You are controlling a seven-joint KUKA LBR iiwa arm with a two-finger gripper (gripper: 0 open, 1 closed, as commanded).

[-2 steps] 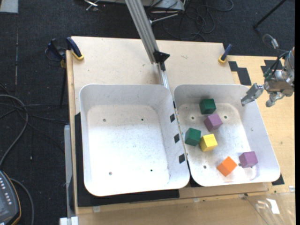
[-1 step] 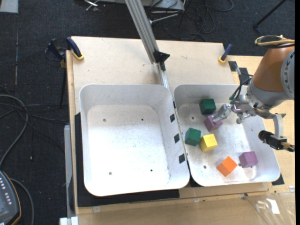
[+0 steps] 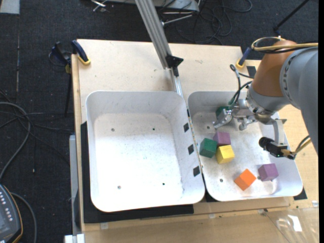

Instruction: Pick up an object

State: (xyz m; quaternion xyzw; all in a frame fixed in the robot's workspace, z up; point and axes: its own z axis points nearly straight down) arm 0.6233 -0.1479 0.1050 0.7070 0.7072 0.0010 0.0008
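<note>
The gripper (image 3: 226, 116) hangs over the upper part of the right bin (image 3: 291, 189), just above a tight cluster of three blocks. Whether anything sits between its metal parts cannot be told from this angle, and the same goes for how they are set. Directly below it lies a purple block (image 3: 221, 137), touching a yellow block (image 3: 225, 154) on its lower side, with a green block (image 3: 208, 148) pressed against both from the left. Well apart from these, near the bin's lower rim, sit an orange block (image 3: 245, 179) and a second purple block (image 3: 268, 171), close together but with open sides. All five appear to be small, light cubes, probably foam or painted wood: stiff enough to pinch, not fragile, with flat matte faces unlikely to slip. In my judgement the orange block offers the cleanest hold across two opposite free faces; the clustered ones leave little room beside them. The left bin (image 3: 101, 103) holds nothing of concern.
</note>
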